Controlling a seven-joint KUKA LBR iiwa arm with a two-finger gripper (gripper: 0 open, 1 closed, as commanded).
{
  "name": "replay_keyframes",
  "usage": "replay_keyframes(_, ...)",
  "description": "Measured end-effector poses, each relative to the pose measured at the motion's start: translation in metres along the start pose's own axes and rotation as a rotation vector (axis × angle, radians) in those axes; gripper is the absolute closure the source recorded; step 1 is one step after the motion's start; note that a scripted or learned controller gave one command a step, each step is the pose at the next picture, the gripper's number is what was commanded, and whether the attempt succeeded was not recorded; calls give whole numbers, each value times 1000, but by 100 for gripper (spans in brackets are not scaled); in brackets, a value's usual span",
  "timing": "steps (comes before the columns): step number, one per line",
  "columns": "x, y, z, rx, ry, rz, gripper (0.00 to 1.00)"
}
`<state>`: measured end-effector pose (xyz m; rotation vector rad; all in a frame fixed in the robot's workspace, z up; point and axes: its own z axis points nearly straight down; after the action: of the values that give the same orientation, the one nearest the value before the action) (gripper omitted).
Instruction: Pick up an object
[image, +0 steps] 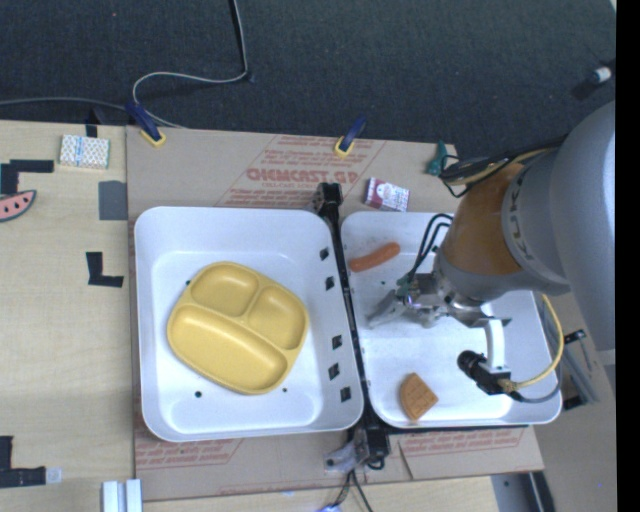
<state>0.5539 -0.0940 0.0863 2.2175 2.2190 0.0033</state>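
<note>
Hand (385, 312) open over right bin (520, 410), sausage (373, 259) beside, yellow tray (238, 325) in left bin (160, 230)

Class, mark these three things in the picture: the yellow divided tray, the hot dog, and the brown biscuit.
yellow divided tray (238, 326): camera view, on the ridge between compartments.
hot dog (374, 259): camera view, on its middle.
brown biscuit (418, 396): camera view, on its top face.

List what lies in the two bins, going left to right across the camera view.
Yellow tray → sausage → gripper → brown block.
</note>
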Motion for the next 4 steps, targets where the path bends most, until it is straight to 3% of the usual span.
replay_keyframes(1,-4,-46,0,-1,0,0,0)
replay_keyframes(2,-12,10,0,1,1,0,0)
replay_keyframes(3,0,67,1,1,0,-1,0)
replay_keyframes(4,0,67,-9,2,-2,-2,100)
